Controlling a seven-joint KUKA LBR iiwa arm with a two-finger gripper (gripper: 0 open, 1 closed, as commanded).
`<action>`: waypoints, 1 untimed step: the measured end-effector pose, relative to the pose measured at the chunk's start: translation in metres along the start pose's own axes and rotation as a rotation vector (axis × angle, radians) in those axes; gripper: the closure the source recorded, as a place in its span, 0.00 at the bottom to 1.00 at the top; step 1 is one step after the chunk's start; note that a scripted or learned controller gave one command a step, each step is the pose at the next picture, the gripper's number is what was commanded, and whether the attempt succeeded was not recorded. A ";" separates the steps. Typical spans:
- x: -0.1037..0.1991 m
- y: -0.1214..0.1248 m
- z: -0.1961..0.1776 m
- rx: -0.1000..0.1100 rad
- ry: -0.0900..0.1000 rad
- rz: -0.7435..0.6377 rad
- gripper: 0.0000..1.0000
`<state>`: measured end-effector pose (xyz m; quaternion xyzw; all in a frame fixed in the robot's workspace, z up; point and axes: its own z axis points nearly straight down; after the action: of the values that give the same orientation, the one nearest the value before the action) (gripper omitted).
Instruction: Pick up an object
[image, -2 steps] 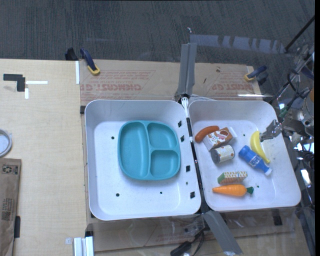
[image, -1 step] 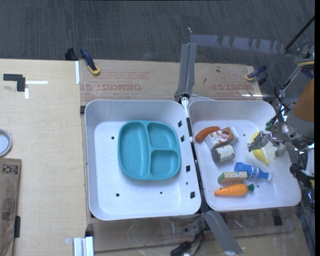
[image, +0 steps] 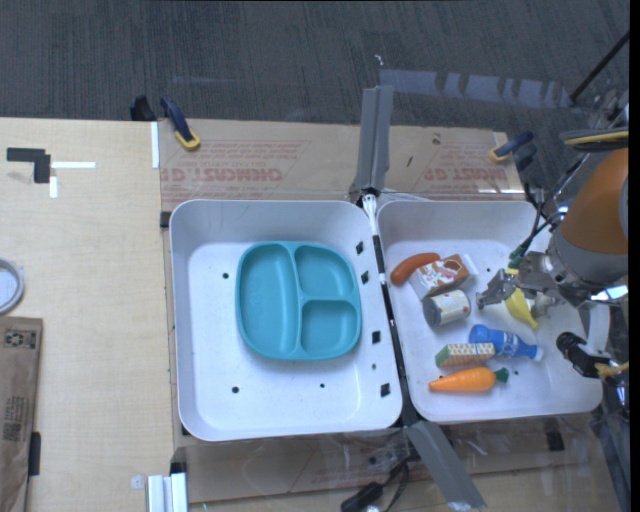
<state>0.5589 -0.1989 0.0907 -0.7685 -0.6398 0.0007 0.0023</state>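
The right bin (image: 560, 405) holds several small objects: an orange-red sausage (image: 413, 266), a red-and-white packet (image: 452, 271), a grey can (image: 447, 307), a blue bottle (image: 506, 344), a patterned yellow block (image: 465, 352) and a toy carrot (image: 465, 381). My gripper (image: 503, 292) hangs low over the right side of this bin, just right of the can. A yellow object (image: 522, 307) lies right at the gripper's tip, partly covered by it. Whether that object is held is unclear.
A teal divided plate (image: 298, 300) lies in the middle of the left bin (image: 200, 400). A grey divider post (image: 375, 135) stands behind the seam between the bins. Blue-and-yellow clamps (image: 180, 125) sit on the cardboard at the back.
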 end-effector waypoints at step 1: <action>-0.001 0.000 -0.009 0.000 -0.001 0.001 1.00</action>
<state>0.5590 -0.1997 0.1000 -0.7689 -0.6394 0.0010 0.0018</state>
